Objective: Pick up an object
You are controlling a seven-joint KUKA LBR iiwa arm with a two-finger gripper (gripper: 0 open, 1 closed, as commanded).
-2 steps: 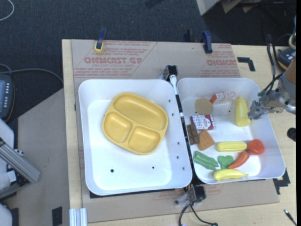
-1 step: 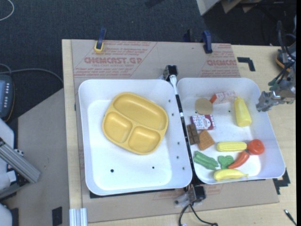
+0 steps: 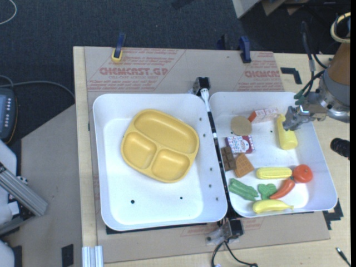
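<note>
The left bin (image 3: 105, 166) holds a yellow tray (image 3: 160, 145). The right bin (image 3: 325, 174) holds toy food; the gripper (image 3: 291, 120) hovers over a yellow block (image 3: 287, 138), grip state unclear.

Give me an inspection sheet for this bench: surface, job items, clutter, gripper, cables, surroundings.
Surface: brown board with red lettering, bearing two white bins, left bin and right bin.
Job's things: right bin holds a yellow block, corn cob, tomato, red pepper, banana, green vegetable, tan disc, small packets and a wafer.
Clutter: yellow divided plate in the left bin.
Gripper: gripper at the yellow block's upper end; whether it grips is unclear.
Cables: black cable at the front edge; another along the arm.
Surroundings: dark carpet; two clamps at the board's back edge.
</note>
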